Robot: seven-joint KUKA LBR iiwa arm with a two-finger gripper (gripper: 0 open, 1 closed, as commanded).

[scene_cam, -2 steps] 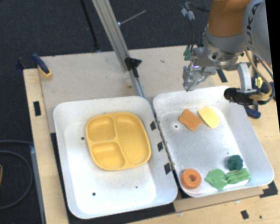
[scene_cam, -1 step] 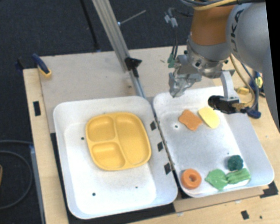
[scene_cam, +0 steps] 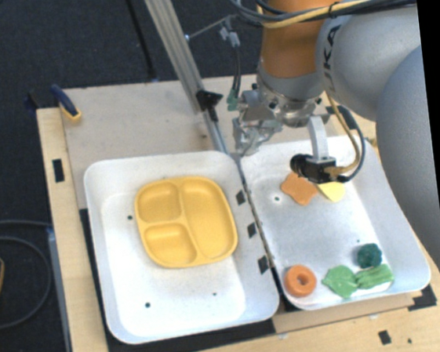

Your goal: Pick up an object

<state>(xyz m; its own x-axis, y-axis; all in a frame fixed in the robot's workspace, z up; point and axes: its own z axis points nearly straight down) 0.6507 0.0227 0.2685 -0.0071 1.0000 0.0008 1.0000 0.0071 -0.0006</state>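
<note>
In the right bin (scene_cam: 382,216), an orange-brown block (scene_cam: 299,189) lies next to a yellow wedge (scene_cam: 333,191) near the far side. An orange ring (scene_cam: 300,280), a light green lump (scene_cam: 358,278) and a dark green piece (scene_cam: 369,255) sit along the near edge. My gripper (scene_cam: 252,137) hangs over the far left corner of the right bin, close to the divider between the bins. It is left of and beyond the orange-brown block, with nothing seen in it. The orange-banded wrist (scene_cam: 297,20) hides the bin's far edge.
A yellow divided plate (scene_cam: 185,220) lies in the left bin (scene_cam: 124,300). A slanted metal post (scene_cam: 184,65) rises behind the bins, just left of the gripper. A black cable loop (scene_cam: 315,167) hangs from the wrist beside the block.
</note>
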